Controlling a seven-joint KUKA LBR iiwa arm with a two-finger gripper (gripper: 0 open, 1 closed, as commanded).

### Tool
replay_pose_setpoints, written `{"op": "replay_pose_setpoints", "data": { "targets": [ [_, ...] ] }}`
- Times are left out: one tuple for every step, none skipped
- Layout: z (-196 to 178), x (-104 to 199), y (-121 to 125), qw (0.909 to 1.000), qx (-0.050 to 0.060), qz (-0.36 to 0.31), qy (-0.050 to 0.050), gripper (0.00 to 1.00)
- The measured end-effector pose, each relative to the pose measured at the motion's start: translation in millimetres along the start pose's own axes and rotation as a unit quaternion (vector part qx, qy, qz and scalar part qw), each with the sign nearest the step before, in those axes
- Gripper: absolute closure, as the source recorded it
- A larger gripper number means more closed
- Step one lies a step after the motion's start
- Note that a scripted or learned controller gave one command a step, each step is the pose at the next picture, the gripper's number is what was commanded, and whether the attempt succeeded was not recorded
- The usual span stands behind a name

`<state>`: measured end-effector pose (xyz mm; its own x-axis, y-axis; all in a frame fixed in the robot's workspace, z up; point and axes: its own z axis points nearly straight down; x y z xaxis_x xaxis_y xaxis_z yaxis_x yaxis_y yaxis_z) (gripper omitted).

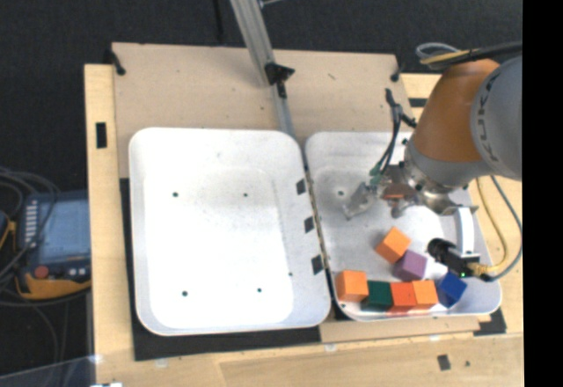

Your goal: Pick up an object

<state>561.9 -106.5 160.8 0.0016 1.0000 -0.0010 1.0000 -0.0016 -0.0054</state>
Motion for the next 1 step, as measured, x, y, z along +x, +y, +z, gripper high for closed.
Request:
{"op": "replay_pose_setpoints", "data": {
  "targets": [
    [46.8,-8.9,3.5,1.0000,0.000,0.000,0.000,0.00]
  ]
}}
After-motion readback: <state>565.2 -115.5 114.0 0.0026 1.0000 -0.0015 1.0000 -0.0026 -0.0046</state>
